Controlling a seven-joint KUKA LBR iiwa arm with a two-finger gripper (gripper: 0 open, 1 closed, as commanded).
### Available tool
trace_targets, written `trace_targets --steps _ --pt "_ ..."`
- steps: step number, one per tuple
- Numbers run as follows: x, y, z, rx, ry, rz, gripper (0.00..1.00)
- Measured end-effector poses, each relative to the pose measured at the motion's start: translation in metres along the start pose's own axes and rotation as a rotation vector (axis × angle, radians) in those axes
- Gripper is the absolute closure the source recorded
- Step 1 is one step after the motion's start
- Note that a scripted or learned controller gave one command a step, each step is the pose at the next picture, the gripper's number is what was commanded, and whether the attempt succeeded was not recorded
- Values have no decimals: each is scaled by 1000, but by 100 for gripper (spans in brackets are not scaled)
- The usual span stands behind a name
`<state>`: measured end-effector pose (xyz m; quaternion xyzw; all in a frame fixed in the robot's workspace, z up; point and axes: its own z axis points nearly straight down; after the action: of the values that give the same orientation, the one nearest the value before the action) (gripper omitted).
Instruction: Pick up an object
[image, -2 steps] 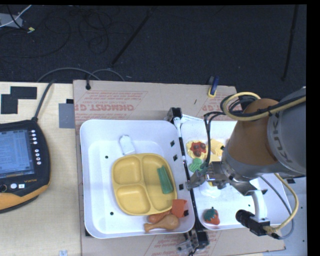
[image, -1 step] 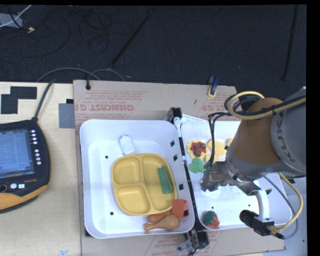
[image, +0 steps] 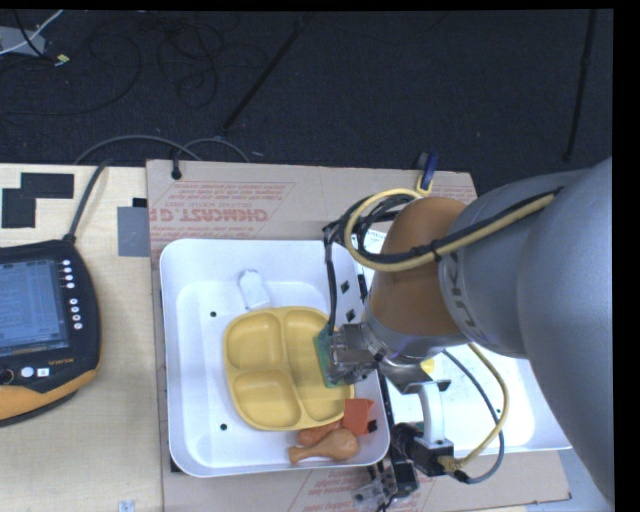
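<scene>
A yellow divided plate (image: 275, 365) lies in the left bin (image: 190, 300). An orange-brown toy drumstick (image: 325, 445) rests near that bin's front right corner, with a small red piece (image: 358, 413) just behind it. A small pale object (image: 252, 290) sits behind the plate. My gripper (image: 343, 360) hangs over the plate's right edge, by the wall between the bins. A teal-green patch (image: 324, 352) shows at its left side; I cannot tell whether it is an object or part of the gripper.
The arm's orange band (image: 425, 265) and grey body (image: 540, 270) cover most of the right bin (image: 520, 400). A teach pendant (image: 40, 320) lies on the bench at the left. Yellow and black cables (image: 470, 410) loop around the wrist.
</scene>
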<state>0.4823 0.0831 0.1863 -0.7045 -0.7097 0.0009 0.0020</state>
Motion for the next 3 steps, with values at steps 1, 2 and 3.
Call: trace_targets --steps 1,2,3 --pt "-5 0 -10 4 -1 5 100" --pt "-4 73 -41 -8 -3 3 100" --pt "29 17 -128 -7 2 3 100"
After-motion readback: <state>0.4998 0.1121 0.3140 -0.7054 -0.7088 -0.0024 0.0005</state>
